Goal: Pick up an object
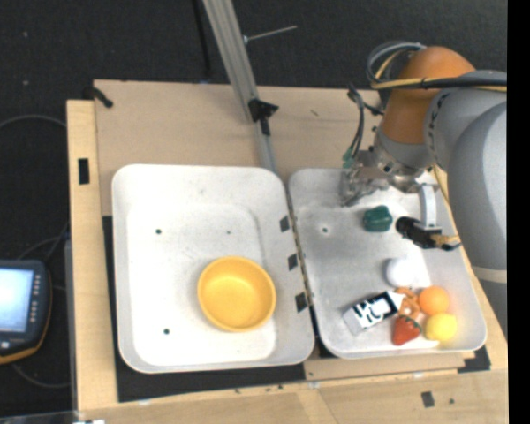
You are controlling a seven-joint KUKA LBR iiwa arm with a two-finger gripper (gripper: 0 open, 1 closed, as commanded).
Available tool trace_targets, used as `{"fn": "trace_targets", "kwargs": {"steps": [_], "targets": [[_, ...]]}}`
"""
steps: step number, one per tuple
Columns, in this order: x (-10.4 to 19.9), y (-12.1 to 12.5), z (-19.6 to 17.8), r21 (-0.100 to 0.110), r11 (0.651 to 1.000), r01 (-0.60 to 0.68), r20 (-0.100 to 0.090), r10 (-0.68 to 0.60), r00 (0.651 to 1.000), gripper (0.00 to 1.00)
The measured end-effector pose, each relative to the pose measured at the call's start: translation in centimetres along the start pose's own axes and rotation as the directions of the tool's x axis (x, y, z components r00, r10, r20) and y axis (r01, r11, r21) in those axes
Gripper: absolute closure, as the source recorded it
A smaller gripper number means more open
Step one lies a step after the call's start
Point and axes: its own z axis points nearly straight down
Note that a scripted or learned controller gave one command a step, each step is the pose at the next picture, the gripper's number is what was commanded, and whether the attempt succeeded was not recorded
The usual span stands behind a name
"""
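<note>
In the right bin [336,263] there are several small objects. A dark green block [377,218] lies in the upper part of this bin, alone on the white floor. Lower, near the bottom right corner, a group of things lies close together: a white ball [401,271], an orange fruit [435,300], a yellow fruit [441,327], a red strawberry-like piece [405,330] and a black and white box [369,312]. The fruits touch each other or nearly touch; the box lies just beside them on the left.

The claw [360,184] is over the upper edge of the right bin, near the green block, up and to the left of it, and apart from it. Nothing is seen between its fingers, and how wide they stand I cannot tell. Behind it the grey arm [477,175] with the orange band [420,91] comes in from the right.

The left bin [159,201] holds a yellow bowl [237,293], upright, in its lower right part. Both bins stand side by side on the desk [159,117]. A metal pole [232,47] rises at a slant behind the bins. A small screen device [11,306] is at the left of the desk.
</note>
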Motion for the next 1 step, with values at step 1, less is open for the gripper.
{"fn": "trace_targets", "kwargs": {"steps": [1], "targets": [[-0.70,1.02,-5.46,-0.004,1.000,-0.001,-0.004,0.001,1.000,1.00]]}}
